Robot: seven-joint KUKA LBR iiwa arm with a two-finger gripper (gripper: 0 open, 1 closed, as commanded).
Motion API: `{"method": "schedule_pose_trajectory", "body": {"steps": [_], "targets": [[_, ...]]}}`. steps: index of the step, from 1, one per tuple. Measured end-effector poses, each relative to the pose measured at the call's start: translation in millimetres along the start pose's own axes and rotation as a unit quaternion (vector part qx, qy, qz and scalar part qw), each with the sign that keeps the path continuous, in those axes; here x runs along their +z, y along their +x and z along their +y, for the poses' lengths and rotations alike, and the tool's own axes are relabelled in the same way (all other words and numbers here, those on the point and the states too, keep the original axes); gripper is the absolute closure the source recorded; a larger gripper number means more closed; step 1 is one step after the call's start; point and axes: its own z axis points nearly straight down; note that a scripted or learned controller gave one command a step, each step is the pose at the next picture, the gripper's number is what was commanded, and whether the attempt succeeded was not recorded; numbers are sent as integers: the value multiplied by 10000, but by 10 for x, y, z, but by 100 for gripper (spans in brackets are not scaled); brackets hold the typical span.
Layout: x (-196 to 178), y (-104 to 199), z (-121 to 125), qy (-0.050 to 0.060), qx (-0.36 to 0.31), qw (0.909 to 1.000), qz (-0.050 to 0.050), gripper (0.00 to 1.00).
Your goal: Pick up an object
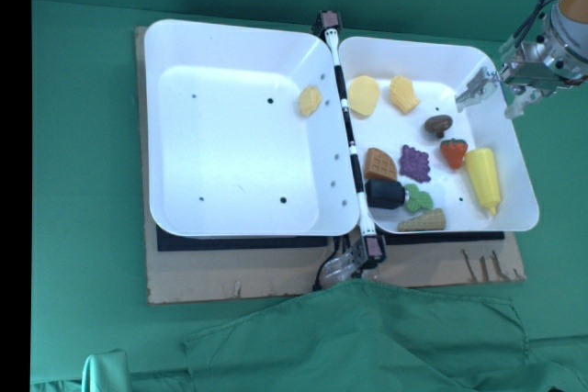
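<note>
Silver-grey, the claw (493, 95) hangs with its fingers spread and nothing between them over the far right rim of the right bin (520, 220), where a yellow bottle (483, 178), a strawberry (453, 151) and purple grapes (414, 163) lie just below it.

We see two bins (175, 41) of smooth, glossy white plastic — light glints off their walls. Under them lies matt brown cardboard (230, 285) with rough edges, on soft green cloth (367, 335), creased and dull. The gripper (501, 96) looks like bare metal — grey, faintly shiny.
</note>
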Motion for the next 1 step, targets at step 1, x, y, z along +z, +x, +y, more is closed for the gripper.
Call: {"method": "schedule_pose_trajectory", "body": {"steps": [1], "targets": [[895, -143, 495, 22, -11, 10000, -5, 0]]}}
